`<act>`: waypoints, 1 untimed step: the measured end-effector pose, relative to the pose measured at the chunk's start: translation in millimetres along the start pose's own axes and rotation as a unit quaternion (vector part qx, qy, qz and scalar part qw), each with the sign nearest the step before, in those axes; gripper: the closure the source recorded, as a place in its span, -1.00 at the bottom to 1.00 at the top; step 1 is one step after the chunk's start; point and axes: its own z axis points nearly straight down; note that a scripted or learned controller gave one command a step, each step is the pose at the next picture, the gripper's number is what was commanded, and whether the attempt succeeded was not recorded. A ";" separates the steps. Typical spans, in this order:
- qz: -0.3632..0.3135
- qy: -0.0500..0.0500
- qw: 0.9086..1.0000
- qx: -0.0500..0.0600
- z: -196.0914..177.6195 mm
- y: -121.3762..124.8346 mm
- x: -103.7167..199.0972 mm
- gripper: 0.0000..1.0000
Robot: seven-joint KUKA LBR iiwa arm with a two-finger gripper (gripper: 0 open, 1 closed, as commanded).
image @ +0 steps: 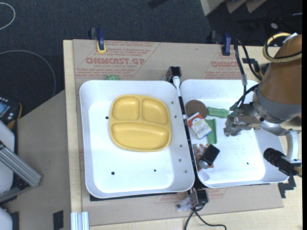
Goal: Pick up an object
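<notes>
My gripper [233,127] hovered at the frame's right; whether it was wide or narrow, I couldn't tell. The green object [218,112] lay just upper-left, long axis roughly left-right.

My arm [284,87], at the right edge of the frame: broad rounded segment, orange band above, grey below. Wrist narrows to a metallic grey block with dark fittings. Black cables [243,61] loop from upper right to the wrist. A black cylindrical part [277,159] juts out at lower right.
</notes>
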 end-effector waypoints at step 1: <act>-0.008 0.002 1.000 -0.005 -32.2 -10.1 60.7 1.00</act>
